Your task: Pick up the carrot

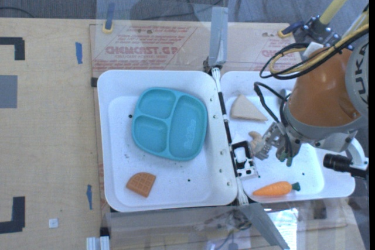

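The carrot [273, 188] is a small orange toy with a dark green stub at its right end. It lies flat, lengthwise left to right, on the floor of the right bin [337, 184], close to that bin's near edge.

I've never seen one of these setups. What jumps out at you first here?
The big arm with its orange band looms over the right bin, its gripper hanging above a small orange carrot by the near edge. In the left bin, a bright blue divided plate stands out, a waffle piece below it.
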`<action>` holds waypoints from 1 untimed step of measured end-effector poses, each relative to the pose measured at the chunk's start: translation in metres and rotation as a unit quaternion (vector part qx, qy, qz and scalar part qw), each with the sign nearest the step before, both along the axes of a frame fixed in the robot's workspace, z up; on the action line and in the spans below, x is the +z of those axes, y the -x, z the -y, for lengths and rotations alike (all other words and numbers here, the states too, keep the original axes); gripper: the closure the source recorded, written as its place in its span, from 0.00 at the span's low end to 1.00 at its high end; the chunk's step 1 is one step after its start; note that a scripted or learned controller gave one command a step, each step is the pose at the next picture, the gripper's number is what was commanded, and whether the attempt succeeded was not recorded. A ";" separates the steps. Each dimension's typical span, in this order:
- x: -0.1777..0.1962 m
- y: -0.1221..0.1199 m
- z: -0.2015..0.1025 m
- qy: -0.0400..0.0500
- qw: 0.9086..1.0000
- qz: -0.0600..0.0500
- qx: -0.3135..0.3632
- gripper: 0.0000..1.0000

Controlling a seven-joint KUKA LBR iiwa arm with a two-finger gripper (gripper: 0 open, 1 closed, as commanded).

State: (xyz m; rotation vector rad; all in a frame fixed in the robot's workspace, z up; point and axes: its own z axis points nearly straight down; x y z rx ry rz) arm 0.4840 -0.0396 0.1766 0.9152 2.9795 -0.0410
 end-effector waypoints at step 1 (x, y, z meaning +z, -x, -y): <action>0.013 0.004 -0.020 -0.003 0.984 0.002 -0.176 1.00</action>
